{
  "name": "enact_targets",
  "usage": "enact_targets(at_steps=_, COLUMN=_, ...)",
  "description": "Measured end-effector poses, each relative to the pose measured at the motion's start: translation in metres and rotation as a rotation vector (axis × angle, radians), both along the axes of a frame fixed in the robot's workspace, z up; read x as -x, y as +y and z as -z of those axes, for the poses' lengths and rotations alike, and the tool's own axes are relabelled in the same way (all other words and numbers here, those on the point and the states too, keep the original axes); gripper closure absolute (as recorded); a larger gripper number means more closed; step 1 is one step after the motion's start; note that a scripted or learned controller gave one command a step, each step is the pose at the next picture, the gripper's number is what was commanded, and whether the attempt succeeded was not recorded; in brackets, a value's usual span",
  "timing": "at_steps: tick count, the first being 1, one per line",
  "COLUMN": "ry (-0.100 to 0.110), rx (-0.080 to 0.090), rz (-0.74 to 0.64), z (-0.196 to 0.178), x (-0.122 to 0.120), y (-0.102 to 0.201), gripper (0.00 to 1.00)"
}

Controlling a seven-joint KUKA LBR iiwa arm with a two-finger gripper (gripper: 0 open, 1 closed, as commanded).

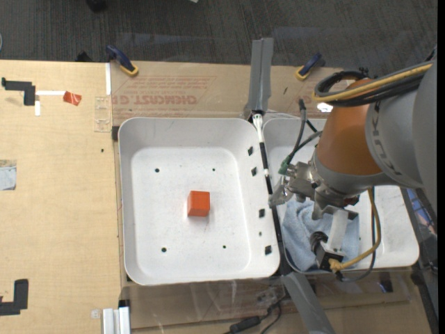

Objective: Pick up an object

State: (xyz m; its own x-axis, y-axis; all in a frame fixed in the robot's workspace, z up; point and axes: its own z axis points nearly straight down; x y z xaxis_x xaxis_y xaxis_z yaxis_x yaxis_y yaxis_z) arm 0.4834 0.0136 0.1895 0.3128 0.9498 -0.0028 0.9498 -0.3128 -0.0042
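Apparently not far into the pick. Gripper [321,218] low in the right bin [407,242], just right of the divider [264,165] between the 2 bins, directly above a crumpled pale blue cloth [297,232] and seemingly touching it. Cannot tell whether spread, pressed together or pinching the cloth: hidden under the wrist from this angle. No sign of anything raised clear of the bin floor. 1 orange cube [199,204] well left of the divider, flat in the middle of the left bin [125,186], untouched. Left to do, judging from this: secure the cloth, or cross left over the divider for the cube, then lift clear.
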Motion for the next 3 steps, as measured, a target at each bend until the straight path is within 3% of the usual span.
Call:
enact_targets(at_steps=1, ry=0.004, rx=0.002, rz=0.001, z=-0.007, x=-0.001, y=-0.001, gripper=1.0)
enact_targets(at_steps=2, ry=0.001, rx=0.001, rz=0.178, z=0.0, x=0.006, y=-0.038, gripper=1.0)
enact_targets(at_steps=3, ry=0.002, rx=0.003, rz=0.392, z=0.001, x=-0.061, y=-0.054, gripper=1.0)
